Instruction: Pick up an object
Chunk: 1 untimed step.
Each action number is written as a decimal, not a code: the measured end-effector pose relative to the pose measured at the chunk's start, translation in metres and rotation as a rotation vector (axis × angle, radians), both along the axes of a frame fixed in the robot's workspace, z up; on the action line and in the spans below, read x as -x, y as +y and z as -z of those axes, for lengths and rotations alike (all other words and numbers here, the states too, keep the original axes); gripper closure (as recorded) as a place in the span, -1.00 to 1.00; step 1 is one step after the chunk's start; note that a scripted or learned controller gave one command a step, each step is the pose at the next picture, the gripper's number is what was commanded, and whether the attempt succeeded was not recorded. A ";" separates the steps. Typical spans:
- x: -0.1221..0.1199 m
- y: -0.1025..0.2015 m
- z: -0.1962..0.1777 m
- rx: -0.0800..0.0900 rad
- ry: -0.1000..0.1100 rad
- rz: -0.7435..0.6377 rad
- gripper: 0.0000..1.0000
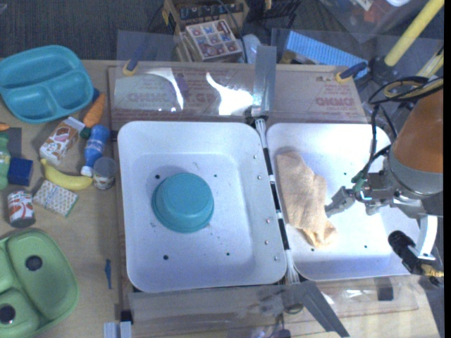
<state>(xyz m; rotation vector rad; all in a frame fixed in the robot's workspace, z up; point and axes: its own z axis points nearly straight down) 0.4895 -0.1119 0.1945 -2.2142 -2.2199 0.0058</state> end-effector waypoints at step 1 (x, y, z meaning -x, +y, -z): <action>-0.007 0.008 0.106 0.000 -0.016 -0.006 -1.00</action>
